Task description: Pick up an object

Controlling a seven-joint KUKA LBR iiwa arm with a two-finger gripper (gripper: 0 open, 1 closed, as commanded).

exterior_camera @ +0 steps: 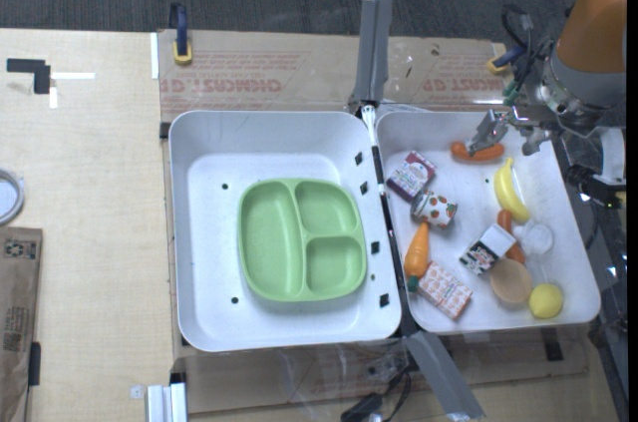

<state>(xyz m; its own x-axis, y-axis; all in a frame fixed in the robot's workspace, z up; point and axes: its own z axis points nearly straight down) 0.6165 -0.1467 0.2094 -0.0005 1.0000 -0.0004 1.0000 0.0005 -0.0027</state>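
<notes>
My gripper [490,131] hangs over the far end of the right bin [573,211], just above a small orange toy [472,151] that lies on the bin floor. Nothing shows in the gripper's grasp. Below it in the same bin lie a yellow banana [510,191], a purple packet [411,176], a small red-and-white can [435,209], an orange carrot [417,248], a pink box [444,290], a white carton [483,252], a wooden bowl [510,283] and a lemon [545,300].
The left bin [199,211] holds a green divided plate [302,238]. A grey divider post [374,51] stands between the bins at the back. The arm's orange band [598,11] and cables crowd the right bin's far right corner.
</notes>
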